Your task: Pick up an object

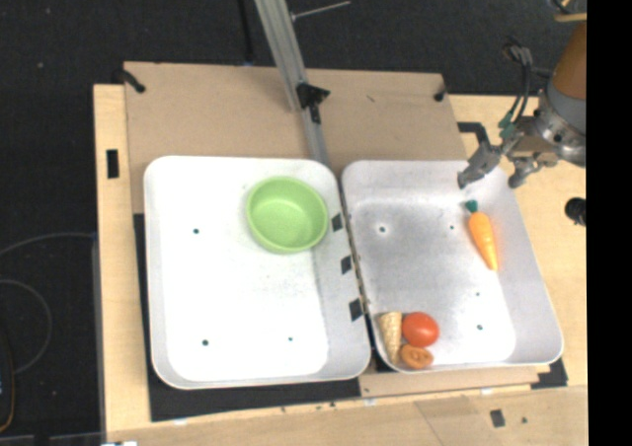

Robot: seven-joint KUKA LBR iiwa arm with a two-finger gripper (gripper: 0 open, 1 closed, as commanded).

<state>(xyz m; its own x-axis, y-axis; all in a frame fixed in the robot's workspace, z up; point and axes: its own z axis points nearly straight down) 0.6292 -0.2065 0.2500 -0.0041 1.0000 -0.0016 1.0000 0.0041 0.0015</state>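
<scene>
The approach step: the gripper hovers over the far right corner of the right bin, nothing picked yet.

The jaws stand apart and hold nothing. The nearest object is the toy carrot, which lies just beside them, along the right edge of that bin. A tomato and some small food pieces lie at the near edge; a green bowl sits in the left bin. I think the next move asks to go down over the carrot and close across its narrow width.

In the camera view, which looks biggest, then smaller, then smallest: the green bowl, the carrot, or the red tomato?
1. Green bowl, clearly the biggest.
2. Carrot, long but thin.
3. Red tomato, smallest, though not far behind the carrot.
</scene>
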